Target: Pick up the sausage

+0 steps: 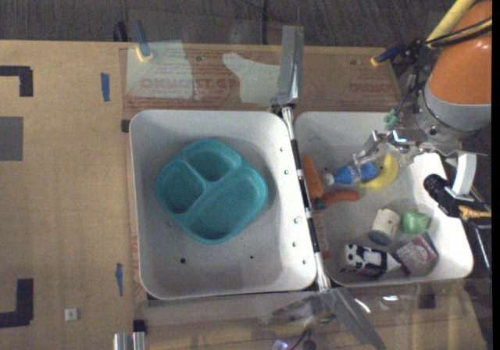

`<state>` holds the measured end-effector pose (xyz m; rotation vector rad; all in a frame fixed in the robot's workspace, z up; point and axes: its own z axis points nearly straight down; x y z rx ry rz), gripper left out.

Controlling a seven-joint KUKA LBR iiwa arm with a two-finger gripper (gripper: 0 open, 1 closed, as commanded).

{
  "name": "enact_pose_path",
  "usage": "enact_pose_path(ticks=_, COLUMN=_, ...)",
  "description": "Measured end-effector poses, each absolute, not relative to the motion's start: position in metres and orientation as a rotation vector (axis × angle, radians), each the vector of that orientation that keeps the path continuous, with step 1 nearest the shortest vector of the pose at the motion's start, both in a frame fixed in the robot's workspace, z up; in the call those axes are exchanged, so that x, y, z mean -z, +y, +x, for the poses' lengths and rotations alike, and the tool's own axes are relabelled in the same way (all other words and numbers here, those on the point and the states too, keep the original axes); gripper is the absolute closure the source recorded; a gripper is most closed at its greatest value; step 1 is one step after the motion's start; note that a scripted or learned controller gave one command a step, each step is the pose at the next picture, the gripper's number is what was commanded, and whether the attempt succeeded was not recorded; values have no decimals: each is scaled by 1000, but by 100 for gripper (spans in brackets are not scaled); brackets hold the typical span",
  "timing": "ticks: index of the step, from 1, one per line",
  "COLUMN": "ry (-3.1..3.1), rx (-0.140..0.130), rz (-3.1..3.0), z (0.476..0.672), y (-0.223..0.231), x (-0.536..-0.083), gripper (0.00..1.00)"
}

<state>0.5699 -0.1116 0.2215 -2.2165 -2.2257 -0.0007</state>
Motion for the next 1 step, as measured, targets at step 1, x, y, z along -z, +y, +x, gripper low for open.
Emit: enact_pose_path(ticks=1, ry=-1988, rx=2, rz=-2434, z=541, y=-103, x=-94, gripper=0)
